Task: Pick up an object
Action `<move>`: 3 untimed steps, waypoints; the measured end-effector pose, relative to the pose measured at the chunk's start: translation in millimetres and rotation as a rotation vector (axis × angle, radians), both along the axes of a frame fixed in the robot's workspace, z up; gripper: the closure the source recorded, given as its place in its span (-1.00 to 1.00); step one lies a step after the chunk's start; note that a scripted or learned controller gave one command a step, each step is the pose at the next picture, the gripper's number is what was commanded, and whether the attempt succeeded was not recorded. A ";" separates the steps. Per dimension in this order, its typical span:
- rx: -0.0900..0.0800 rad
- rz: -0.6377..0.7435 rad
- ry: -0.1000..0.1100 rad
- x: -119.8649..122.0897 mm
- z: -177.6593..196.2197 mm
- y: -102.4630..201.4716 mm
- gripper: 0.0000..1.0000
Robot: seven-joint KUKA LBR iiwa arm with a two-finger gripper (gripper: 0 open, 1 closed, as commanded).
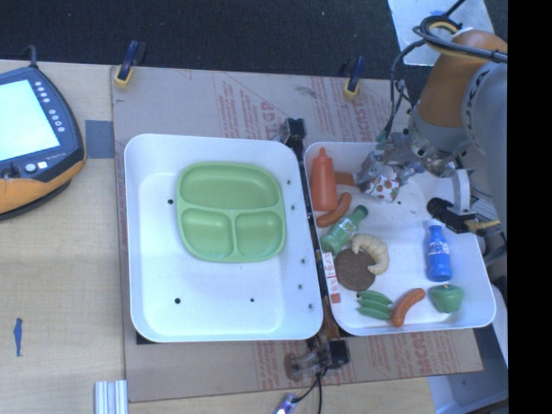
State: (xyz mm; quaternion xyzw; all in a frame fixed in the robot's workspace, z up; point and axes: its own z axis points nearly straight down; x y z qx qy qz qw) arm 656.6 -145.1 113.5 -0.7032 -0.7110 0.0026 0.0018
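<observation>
Over the right bin (483, 313), at its far edge, the gripper (385, 178) is hanging low beneath the grey arm (457, 102); whether it is apart or together cannot be told, as a patterned, crumpled object (388, 184) is blurring into it. Toys are lying across this bin. An orange ketchup bottle (323, 179) is lying along the left wall, cap pointing away from the camera. A green bottle (343, 229) is slanting, cap toward the upper right. A blue bottle (438, 251) is lying with its long axis near-vertical in the view, cap at the far end. A brown disc (354, 269) is touching a pale croissant (371, 250). A green divided plate (231, 211) is sitting in the left bin (142, 257).
</observation>
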 end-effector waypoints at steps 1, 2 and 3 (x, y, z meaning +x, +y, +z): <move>0.001 -0.009 -0.002 -32.1 36.3 2.5 1.00; 0.001 -0.007 -0.004 0.0 88.1 37.9 1.00; 0.000 -0.005 -0.001 -39.8 77.9 86.6 1.00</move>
